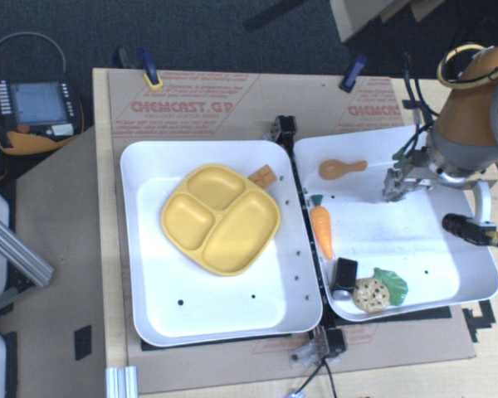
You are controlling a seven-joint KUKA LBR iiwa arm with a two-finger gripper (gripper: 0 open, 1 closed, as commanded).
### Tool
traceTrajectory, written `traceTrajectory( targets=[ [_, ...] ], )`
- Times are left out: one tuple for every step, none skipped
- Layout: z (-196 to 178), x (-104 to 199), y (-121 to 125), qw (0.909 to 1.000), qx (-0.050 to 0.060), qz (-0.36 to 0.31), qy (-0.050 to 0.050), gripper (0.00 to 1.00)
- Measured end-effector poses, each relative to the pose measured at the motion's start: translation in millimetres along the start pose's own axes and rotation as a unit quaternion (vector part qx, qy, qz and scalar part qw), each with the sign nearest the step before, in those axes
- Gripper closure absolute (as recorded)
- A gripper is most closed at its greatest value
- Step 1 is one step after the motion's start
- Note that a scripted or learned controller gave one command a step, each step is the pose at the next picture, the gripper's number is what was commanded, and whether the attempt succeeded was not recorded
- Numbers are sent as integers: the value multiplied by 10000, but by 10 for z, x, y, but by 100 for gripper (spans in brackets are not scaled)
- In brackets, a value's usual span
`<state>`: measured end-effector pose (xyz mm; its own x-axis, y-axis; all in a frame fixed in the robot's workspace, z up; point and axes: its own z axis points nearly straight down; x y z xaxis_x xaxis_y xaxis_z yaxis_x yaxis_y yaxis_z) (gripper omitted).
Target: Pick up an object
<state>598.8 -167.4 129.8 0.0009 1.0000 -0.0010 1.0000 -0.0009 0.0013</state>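
Observation:
My gripper (394, 189) hangs over the upper right part of the right bin (415, 247), above bare white floor. A wooden spoon (342, 169) lies a little to its left, near the bin's back wall. An orange carrot (320, 230) lies along the bin's left wall. At the front of the bin sit a small black block (345, 273), a round cookie (368, 294) and a green leafy piece (392, 283), close together. Nothing of these is at the gripper.
The left bin (149, 280) holds a yellow divided plate (221, 219) with a small brown block (262, 175) at its upper right rim. A black divider clamp (284, 128) sits between the bins at the back.

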Motion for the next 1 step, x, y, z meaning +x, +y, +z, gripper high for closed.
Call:
traceTrajectory(
  targets=[
    [-598,28,103,10000,-37,-13,-10,100]
  ],
)
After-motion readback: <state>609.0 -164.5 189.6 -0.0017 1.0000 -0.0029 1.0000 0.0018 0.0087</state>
